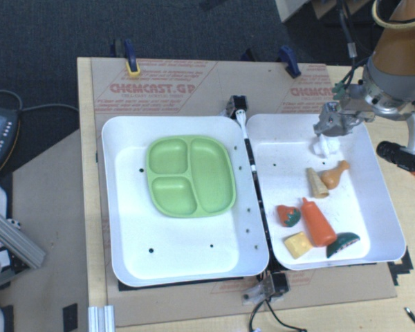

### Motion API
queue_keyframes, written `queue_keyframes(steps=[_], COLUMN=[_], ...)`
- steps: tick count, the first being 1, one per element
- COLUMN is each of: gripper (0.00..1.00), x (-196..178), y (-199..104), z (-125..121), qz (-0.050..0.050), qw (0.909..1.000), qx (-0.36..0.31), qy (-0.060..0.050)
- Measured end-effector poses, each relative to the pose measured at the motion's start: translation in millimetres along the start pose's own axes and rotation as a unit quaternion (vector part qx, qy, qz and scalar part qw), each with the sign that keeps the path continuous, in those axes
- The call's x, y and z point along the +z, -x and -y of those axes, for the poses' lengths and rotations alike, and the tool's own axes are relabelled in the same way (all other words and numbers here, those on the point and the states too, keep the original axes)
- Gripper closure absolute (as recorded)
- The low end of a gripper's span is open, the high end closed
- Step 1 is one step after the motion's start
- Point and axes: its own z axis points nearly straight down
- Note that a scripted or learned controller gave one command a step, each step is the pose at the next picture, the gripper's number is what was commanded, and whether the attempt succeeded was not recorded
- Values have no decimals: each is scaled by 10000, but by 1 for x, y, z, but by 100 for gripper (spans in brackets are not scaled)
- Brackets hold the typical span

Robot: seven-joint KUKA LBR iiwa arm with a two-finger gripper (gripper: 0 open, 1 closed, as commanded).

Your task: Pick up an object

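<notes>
Gripper (330, 131) hangs low over the far part of the right bin (382, 185), above a small white object (326, 146) that lies just beneath it; whether the fingers are apart or together cannot be told from this slant, and nothing can be seen between them, so I would not call anything held. Judged from this, the step in hand is the descent and closing on a piece; to do it well the fingers should straddle one item alone, come down square to the bin floor, and close only when low enough to catch its sides. The white piece is pale against the white floor and its outline is hard to read; the pieces nearer the front corner lie close together, so a grab there risks nudging neighbours.

In the right bin: a tan block (315, 183) and an orange-tipped drumstick shape (334, 174) touch near the middle; nearer the front edge lie a red-and-green piece (288, 215), an orange carrot (317, 223), a yellow wedge (297, 244) and a dark green piece (343, 241), the carrot touching or nearly touching its neighbours. The left bin (124, 254) carries a green tray (191, 176) with three compartments, set toward its far edge; the compartments hold nothing that I can see.
</notes>
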Motion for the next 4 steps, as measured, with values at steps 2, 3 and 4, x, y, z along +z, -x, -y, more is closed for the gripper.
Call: queue_keyframes(steps=[2, 3, 4], gripper=[100, 100, 100], x=[2, -8, 7], y=[-105, -163, -217], z=[-1, 2, 3], qz=[-17, -15, -12], qw=[10000, 10000, 10000], qx=[-29, -26, -20], qy=[-17, -15, -44])
